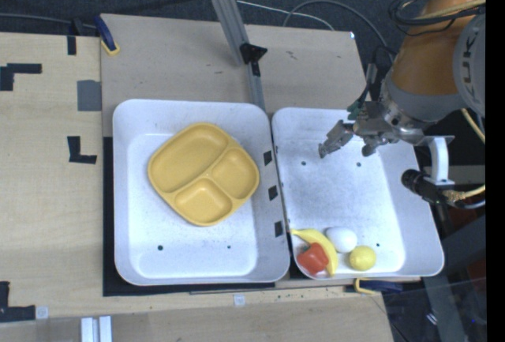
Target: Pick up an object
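Two shallow white bins sit side by side on the bench. The left bin [130, 198] holds a yellow divided plate [203, 173] with three compartments, lying flat near the bin's middle. The right bin [410, 210] has a small cluster of toy food in its near corner: a yellow banana [316, 238], a red piece [313, 257] touching the banana, a white egg-shaped object [342, 238] just beside them, and a small yellow round fruit [362, 257] next to the egg. The arm [430, 56], grey with an orange band, reaches in from the right. Its gripper [349, 141] hangs over the far part of the right bin, well apart from the food cluster. Both fingers are spread apart, with nothing between them.
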You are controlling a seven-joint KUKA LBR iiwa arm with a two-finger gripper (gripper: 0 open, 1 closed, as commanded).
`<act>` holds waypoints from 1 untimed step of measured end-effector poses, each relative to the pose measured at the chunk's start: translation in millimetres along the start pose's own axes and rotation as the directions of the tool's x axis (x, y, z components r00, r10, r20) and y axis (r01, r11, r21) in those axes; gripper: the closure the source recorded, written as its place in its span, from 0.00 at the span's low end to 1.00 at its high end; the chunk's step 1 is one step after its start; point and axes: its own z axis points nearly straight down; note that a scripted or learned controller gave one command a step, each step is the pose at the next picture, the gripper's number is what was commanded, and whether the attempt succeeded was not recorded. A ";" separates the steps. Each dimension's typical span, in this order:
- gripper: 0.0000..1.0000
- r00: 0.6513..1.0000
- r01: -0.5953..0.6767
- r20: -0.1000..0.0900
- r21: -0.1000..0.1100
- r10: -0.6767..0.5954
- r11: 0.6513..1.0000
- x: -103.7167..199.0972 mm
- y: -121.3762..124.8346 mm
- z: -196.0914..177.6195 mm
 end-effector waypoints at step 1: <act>0.00 1.000 0.000 0.000 0.000 0.000 1.000 -0.1 0.0 0.0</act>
